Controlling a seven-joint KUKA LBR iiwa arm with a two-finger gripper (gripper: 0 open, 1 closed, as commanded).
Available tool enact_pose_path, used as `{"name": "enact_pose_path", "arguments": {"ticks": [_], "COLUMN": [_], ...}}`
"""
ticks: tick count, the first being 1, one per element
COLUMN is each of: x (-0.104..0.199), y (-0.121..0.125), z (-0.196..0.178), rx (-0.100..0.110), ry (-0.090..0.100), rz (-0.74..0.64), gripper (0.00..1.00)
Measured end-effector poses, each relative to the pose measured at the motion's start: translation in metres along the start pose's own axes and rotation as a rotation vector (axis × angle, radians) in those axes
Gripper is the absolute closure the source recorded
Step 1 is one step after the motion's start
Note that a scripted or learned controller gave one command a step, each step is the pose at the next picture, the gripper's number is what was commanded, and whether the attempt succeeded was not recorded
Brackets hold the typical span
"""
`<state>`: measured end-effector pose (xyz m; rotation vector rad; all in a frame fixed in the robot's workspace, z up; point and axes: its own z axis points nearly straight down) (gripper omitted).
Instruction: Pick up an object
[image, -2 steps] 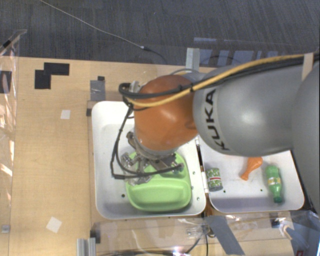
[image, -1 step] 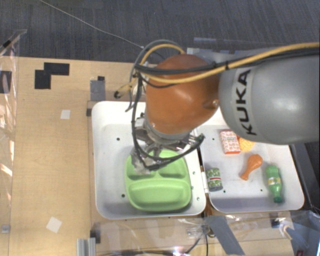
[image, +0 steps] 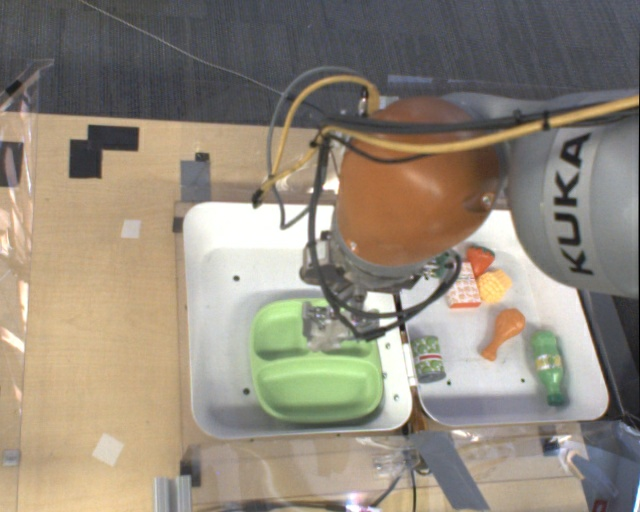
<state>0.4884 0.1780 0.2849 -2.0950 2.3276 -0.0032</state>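
Camera view: end effector (image: 322, 328) hung over green divided tray (image: 316, 372) in left bin (image: 215, 300), at tray's upper compartment; finger state could not be told. Step judged: descent for grasp. Next move called for closing on tray's divider or rim, then lift.

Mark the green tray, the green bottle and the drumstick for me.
green tray (image: 318, 385): camera view, on its large front compartment.
green bottle (image: 548, 366): camera view, on its body.
drumstick (image: 503, 331): camera view, on its meaty end.
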Motion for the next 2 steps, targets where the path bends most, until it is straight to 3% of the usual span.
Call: {"name": "enact_pose_path", "arguments": {"ticks": [1, 2], "x": [0.011, 0.026], "y": [-0.001, -0.002], "z": [0.026, 0.035], "rx": [-0.004, -0.005], "ry": [0.0, -0.001], "rz": [-0.415, -0.997], "gripper": [1.0, 1.0]}}
